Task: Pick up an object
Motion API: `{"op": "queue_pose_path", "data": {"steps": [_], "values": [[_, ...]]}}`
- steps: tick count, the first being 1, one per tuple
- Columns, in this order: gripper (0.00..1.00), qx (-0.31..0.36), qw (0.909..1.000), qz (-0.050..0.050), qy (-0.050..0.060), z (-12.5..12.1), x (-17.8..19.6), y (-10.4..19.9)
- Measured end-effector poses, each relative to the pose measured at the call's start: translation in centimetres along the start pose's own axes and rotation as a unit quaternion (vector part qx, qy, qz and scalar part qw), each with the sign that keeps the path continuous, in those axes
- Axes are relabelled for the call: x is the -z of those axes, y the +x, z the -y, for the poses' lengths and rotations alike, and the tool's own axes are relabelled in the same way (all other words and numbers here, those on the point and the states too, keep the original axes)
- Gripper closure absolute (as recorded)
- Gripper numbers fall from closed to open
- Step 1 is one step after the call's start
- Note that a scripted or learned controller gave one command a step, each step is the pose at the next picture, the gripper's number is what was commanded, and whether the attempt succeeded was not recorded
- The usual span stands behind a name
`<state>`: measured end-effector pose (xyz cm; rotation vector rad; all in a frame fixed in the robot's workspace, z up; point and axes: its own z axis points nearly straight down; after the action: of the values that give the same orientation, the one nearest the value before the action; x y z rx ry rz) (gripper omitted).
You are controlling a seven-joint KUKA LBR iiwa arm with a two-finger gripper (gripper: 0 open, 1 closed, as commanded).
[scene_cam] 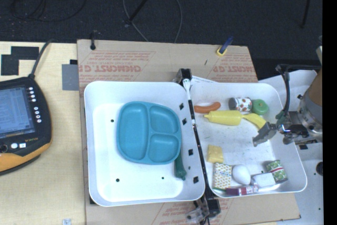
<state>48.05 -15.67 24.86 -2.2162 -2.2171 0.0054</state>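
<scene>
Arm at the right bin's edge, nothing picked yet.

We see the left bin [100, 187] holding a blue divided plate [149, 131], a dark green item [180, 167] wedged beside it. Right bin [300, 182] has the candidates: yellow squeeze bottle [225, 117], banana [255, 121], sausage [207, 107], cheese wedge [215, 154], white egg [241, 173], green lime [259, 107]. Gripper [265, 134] hangs just right of the banana, likely staged for a descent; we can't tell its finger spread.

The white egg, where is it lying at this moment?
The white egg lies in the right bin, near its front edge, between a checkered packet on the camera view's left and a small green packet on the right.
</scene>
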Motion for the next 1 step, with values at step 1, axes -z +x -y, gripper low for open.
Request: {"op": "queue_pose_path", "data": {"steps": [1], "values": [[0.00, 0.000, 1.0000, -0.001, 0.001, -6.54, -16.35, -3.45]]}}
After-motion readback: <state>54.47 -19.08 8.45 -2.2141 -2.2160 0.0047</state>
